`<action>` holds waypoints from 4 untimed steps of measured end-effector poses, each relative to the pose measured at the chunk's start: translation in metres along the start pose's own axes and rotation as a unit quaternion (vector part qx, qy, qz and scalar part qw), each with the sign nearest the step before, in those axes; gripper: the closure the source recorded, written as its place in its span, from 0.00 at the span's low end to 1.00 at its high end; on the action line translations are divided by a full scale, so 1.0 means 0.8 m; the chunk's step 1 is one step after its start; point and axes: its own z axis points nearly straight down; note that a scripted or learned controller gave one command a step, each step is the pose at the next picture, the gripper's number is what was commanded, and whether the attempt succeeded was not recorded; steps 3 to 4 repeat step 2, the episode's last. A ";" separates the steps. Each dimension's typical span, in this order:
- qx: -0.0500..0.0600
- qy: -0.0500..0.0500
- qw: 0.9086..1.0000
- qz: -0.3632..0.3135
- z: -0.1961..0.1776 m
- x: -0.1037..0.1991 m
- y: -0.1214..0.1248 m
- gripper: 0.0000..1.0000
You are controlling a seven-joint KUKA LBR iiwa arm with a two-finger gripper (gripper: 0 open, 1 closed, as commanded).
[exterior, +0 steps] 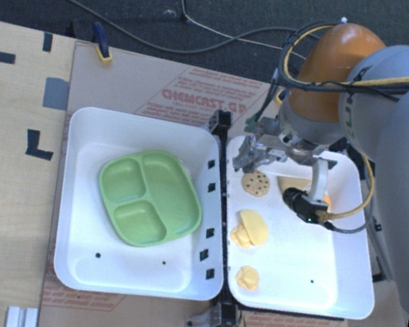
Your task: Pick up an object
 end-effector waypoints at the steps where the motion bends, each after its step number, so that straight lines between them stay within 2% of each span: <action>1: 0.000 0.000 1.000 0.001 -0.011 0.057 -0.001 1.00; 2: 0.000 0.000 1.000 0.000 -0.022 0.123 0.002 1.00; 4: 0.000 0.000 1.000 0.000 -0.022 0.123 0.002 1.00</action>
